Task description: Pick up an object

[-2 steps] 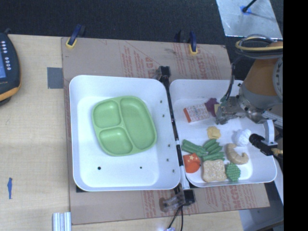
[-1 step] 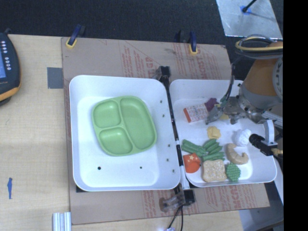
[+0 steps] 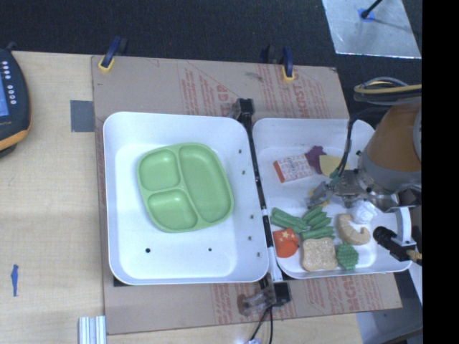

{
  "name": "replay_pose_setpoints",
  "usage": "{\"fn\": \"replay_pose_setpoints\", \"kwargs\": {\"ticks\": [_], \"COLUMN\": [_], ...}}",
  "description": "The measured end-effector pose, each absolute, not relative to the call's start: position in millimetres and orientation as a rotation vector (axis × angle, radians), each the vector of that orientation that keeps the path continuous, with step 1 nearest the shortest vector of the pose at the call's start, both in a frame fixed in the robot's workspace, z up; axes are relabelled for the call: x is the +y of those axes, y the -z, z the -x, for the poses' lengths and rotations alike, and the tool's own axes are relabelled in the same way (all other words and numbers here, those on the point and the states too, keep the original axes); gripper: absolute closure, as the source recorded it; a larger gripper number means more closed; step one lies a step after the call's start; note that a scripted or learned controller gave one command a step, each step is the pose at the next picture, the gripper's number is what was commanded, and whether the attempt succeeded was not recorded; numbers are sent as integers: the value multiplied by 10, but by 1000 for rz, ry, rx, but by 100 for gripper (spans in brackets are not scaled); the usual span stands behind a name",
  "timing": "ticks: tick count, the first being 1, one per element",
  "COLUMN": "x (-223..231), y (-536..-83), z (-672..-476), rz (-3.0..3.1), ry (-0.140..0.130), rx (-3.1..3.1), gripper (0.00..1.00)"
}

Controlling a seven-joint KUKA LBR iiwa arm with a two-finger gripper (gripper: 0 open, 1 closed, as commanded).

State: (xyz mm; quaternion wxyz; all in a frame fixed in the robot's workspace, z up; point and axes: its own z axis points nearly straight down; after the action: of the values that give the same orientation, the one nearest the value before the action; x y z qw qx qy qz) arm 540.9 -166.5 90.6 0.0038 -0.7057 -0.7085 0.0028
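**Gripper low over right bin's food toys**

Nearest lie a toast slice (image 3: 318,254), tomato (image 3: 285,242) and green beans (image 3: 307,221). Above them the gripper (image 3: 331,190) hangs with fingers spread, nothing between them. Left bin (image 3: 122,249) holds a green divided plate (image 3: 186,185).

Robot lab: desk (image 3: 50,213) w/ clamped cardboard sheet (image 3: 215,84), two white bins (image 3: 122,264), teach pendant (image 3: 11,99), cabling.
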Motion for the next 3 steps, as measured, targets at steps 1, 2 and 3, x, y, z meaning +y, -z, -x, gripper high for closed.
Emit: {"fn": "replay_pose_setpoints", "kwargs": {"ticks": [1,2,3], "x": [-1676,-1676,-1337], "y": [-1021,-1017,-920], "z": [-5436,-5435,-6082], "rz": [2212,2211,2211], "ry": [-6,-7,2], "rx": [-2226,-2228,-2233], "gripper": [100,0,0]}}
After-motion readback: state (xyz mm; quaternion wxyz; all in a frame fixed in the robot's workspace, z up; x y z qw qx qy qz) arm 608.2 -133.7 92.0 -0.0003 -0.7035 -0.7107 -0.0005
